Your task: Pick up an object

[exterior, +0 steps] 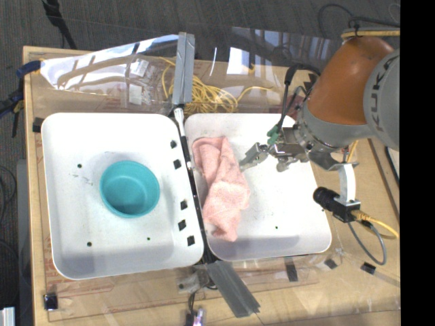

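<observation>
**benchwatcher:** So where was everything in that shot?

**kuka_fan:** Landmark was the cloth (221,185), a pink one, crumpled lengthwise in the right bin (299,229), hugging that bin's left wall. The gripper (262,153) sat just right of the cloth's upper end, low over the bin floor, with the nearer finger almost at the cloth's edge.

**benchwatcher:** Touching it?

**kuka_fan:** Couldn't say for sure. Looked right beside it, not on it. Jaws were apart, one finger (250,156) poking toward the cloth and the other further right. Nothing sat between them.

**benchwatcher:** And the arm?

**kuka_fan:** Arm (353,87) came in from right of the cloth, orange band up high, grey wrist below it.

**benchwatcher:** Anything else around?

**kuka_fan:** Teal bowl (130,188) well left of the cloth, upright in the middle of the left bin (68,250). Tangle of yellow cable (204,94) on the desk (122,291) behind the cloth, past the bins' far edge. Some clear plastic sheet (109,73) back there too, further left.
</observation>
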Controlling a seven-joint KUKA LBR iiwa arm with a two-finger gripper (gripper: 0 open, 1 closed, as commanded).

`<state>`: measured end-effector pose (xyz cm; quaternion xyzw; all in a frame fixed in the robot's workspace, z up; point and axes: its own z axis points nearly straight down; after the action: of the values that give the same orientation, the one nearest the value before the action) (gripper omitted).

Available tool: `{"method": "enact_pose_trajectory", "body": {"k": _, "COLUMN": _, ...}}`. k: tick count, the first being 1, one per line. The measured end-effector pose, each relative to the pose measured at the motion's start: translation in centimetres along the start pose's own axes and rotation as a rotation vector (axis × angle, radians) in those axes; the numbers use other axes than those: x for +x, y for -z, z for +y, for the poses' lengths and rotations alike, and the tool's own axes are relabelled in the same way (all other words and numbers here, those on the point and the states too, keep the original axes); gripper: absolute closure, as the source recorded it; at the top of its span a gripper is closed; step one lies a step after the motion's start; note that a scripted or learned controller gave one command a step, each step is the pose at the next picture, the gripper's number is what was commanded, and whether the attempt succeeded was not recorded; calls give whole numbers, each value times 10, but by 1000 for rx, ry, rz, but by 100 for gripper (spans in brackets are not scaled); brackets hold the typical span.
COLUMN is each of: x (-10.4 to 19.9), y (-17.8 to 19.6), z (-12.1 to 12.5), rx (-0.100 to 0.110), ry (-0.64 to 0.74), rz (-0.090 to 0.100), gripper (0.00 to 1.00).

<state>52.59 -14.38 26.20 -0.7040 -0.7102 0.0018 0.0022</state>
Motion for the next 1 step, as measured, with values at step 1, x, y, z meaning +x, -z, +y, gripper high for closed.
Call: {"method": "enact_pose_trajectory", "body": {"k": 1, "x": -30, "y": -98, "z": 40, "rx": 1, "ry": 98, "rz": 0, "gripper": 0}}
